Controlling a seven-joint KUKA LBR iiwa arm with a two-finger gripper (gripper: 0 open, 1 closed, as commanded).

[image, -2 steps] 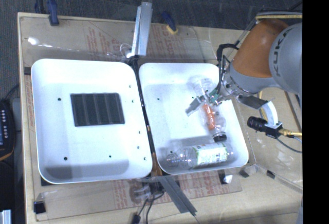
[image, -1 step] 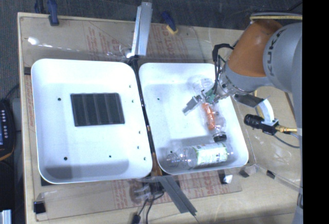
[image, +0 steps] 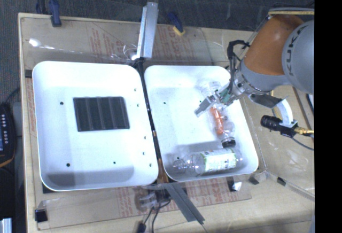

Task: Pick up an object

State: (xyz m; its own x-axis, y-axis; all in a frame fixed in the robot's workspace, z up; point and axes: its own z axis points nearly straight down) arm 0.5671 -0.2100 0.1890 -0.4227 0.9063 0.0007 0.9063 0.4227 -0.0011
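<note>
My gripper [image: 209, 103] hangs over the upper middle of the right bin [image: 171, 119], reaching in from the right. Just below it lies a small clear bottle with orange contents [image: 218, 122], its black cap [image: 228, 142] pointing toward the front. The gripper's tip is at or just above the bottle's upper end; contact is unclear. A larger clear plastic bottle with a pale label [image: 212, 162] lies on its side along the right bin's front wall. A crumpled clear wrapper [image: 207, 87] sits right behind the gripper.
The left bin [image: 53, 82] holds a dark ribbed rectangular block [image: 101, 113] near its middle. A metal divider post [image: 147, 29] rises behind the seam between the bins. The arm's grey and orange body [image: 278, 55] looms over the right bin's right rim.
</note>
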